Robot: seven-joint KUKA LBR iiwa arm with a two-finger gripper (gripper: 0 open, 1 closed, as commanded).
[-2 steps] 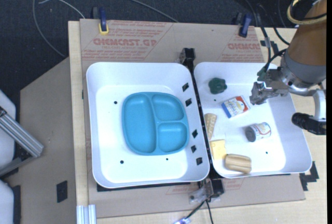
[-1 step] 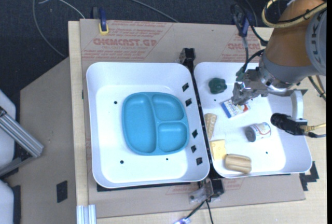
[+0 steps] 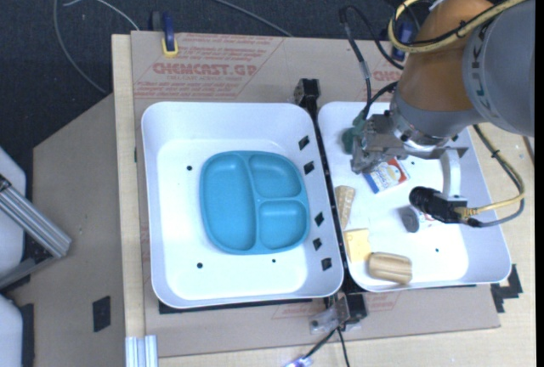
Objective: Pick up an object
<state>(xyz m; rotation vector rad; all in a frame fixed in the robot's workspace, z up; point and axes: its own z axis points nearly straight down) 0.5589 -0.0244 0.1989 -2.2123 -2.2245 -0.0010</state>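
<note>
Packet (image 3: 384,177) in the right bin (image 3: 486,265), just below the pincer (image 3: 368,149).
Sits close against the pincer's lower right side, contact unclear, long axis too small to judge; likely the nearest pick, needing only a short drop. Farther below the pincer: wafer (image 3: 344,203), then yellow block (image 3: 357,244), then roll (image 3: 389,268). Cannot tell whether the pincer is open or closed.

Red "CHEMCAST GP" showing big on the flat brown paper-faced board (image 3: 204,66), far edge; smaller red lines w/ it, too blurry.
</note>
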